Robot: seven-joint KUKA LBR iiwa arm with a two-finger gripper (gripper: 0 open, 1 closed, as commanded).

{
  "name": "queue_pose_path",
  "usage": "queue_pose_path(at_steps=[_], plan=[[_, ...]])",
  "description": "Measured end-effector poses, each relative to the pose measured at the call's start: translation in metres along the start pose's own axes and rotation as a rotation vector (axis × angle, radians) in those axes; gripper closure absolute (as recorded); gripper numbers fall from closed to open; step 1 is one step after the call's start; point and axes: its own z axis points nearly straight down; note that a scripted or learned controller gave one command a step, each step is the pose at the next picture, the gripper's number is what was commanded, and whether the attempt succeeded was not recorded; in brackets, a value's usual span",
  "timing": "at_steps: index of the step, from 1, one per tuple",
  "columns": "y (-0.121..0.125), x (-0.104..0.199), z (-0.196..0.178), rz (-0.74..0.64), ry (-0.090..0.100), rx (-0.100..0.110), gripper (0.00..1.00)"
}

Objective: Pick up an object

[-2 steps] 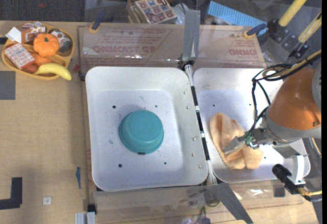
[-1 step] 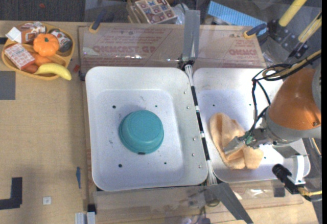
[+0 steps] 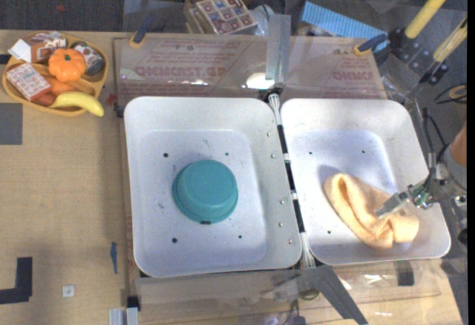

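Observation:
A crumpled pale orange cloth lies in the right white bin, toward its front right corner. My gripper reaches in from the right edge, low over the bin, with its tip at the cloth's right side. Whether it touches the cloth I cannot tell. A teal bowl sits upside down in the middle of the left white bin, far from the gripper.
A yellow dish with toy fruit, a banana and small boxes sits on the bench at the far left. Clear plastic panels stand behind both bins. Boxes and cables crowd the floor beyond.

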Motion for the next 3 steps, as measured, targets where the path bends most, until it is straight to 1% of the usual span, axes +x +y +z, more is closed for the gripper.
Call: queue_pose_path(at_steps=[1, 2, 3], plan=[[0.041, 0.044, 0.038, -0.096, -0.006, -0.008, 0.00], [0.041, 0.041, 0.028, -0.089, -0.008, -0.013, 1.00], [0.097, 0.050, -0.052, 0.100, 0.000, 0.002, 1.00]])
